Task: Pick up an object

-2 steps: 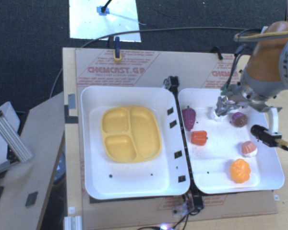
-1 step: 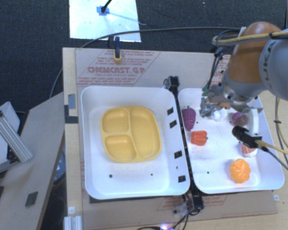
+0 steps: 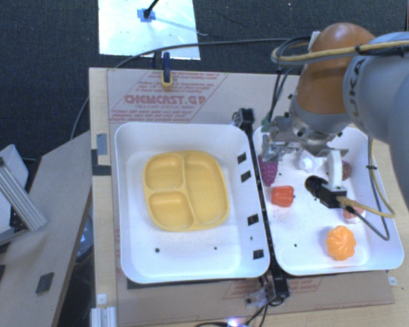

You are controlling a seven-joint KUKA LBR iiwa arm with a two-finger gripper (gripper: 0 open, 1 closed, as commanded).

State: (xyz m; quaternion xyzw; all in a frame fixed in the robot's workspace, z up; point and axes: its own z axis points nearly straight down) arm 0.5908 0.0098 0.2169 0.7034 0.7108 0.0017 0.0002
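Note:
My gripper (image 3: 273,150) hangs over the far left part of the right bin (image 3: 385,254), under the grey arm with its orange band. Directly below it and touching its tip is a purple, cone-like object (image 3: 268,172), close to the bin's left wall. Whether the purple object is gripped cannot be made out. A red pepper-like piece (image 3: 282,195) lies just in front of it. An orange pumpkin-like object (image 3: 341,242) rests near the bin's front right. A small white piece (image 3: 307,162) and a pinkish piece (image 3: 346,170) lie partly hidden behind the arm.
The left bin (image 3: 133,251) holds a yellow divided plate (image 3: 185,189). A black divider strip with clips (image 3: 257,203) runs between the bins. A black connector (image 3: 322,189) and yellow cable (image 3: 371,212) hang over the right bin. A reddish piece (image 3: 353,214) lies under the cable.

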